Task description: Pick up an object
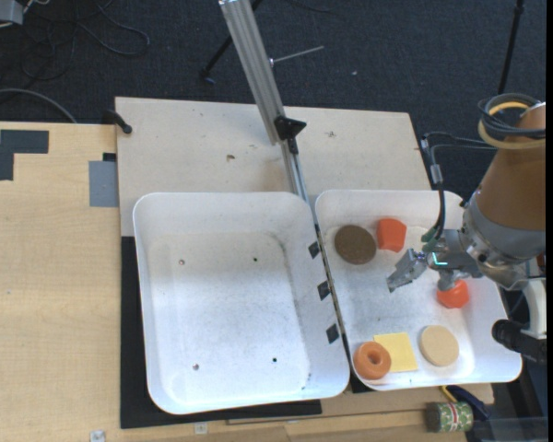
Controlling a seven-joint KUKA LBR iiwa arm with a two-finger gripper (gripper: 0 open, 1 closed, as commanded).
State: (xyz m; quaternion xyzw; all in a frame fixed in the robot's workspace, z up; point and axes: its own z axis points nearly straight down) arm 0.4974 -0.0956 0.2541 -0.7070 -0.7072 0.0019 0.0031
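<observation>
Grey gripper [408, 272] hangs over the right bin [484, 368], jaws apparently apart with nothing between them, though it's blurry. Orange block [392, 235] near brown disc [355, 244]; red piece [453, 294] just right of gripper; orange ring [373, 360], yellow square [398, 351], tan disc [439, 345] along the near edge.

My arm [516, 191] is reaching in from the right over the right bin [350, 334], its gripper [407, 274] hanging above the bin's middle with nothing between the fingers. A brown disc [355, 244] and an orange block [392, 234] are lying near the far wall; a red piece [453, 294] is sitting just beside my wrist. An orange ring [373, 360], a yellow square [397, 349] and a tan disc [439, 345] are lining the near edge. The left bin [166, 238] is sitting alongside.
</observation>
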